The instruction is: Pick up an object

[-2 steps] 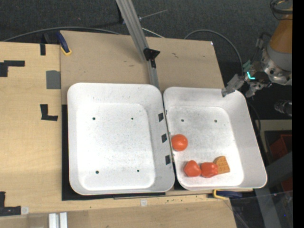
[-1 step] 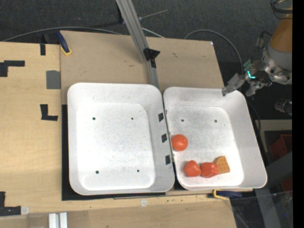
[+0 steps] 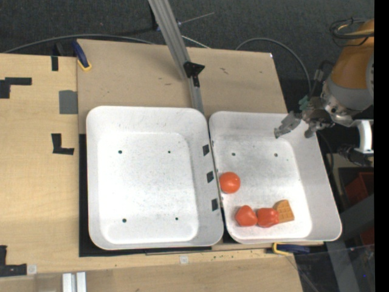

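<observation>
Dark grey carpet surrounds a light wooden bench (image 3: 152, 72) carrying two shallow white bins side by side. A slanted metal pole (image 3: 173, 32) crosses the upper part of the bench, ending near the junction of the bins. A blue and yellow clamp (image 3: 82, 56) sits at the bench's upper left corner.

The left bin (image 3: 146, 175) has only small dark dots on its floor. The right bin (image 3: 267, 175) holds four items: an orange-red ball (image 3: 229, 182) near its left wall, and, toward the near edge, a red rounded piece (image 3: 245, 215) touching a second red piece (image 3: 267, 217), which in turn touches a tan waffle-like block (image 3: 284, 210).

The arm enters from the right, orange band visible. The gripper (image 3: 296, 126) hovers over the upper right corner of the right bin, well apart from all four items. The fingers (image 3: 284, 128) are spread, with nothing between them.
</observation>
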You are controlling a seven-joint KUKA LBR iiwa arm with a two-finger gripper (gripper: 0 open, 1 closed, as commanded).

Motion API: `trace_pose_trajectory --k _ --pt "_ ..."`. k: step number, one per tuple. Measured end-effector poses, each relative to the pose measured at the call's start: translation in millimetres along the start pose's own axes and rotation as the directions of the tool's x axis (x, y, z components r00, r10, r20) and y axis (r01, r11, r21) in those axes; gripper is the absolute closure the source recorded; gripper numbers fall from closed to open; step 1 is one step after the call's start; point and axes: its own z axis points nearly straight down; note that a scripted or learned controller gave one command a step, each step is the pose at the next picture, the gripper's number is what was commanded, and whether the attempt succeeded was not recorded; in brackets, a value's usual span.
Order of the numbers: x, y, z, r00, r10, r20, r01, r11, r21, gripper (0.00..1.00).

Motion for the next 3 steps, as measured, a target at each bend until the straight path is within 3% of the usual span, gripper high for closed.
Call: trace_pose_trajectory --k 2,3 --pt "-0.7 -3.4 107.6 1.0 -0.001 0.002 0.001 1.0 -0.006 0.0" --pt "-0.1 -3.1 95.7 1.0 -0.002 0.001 0.002 1.0 -0.006 1.0"
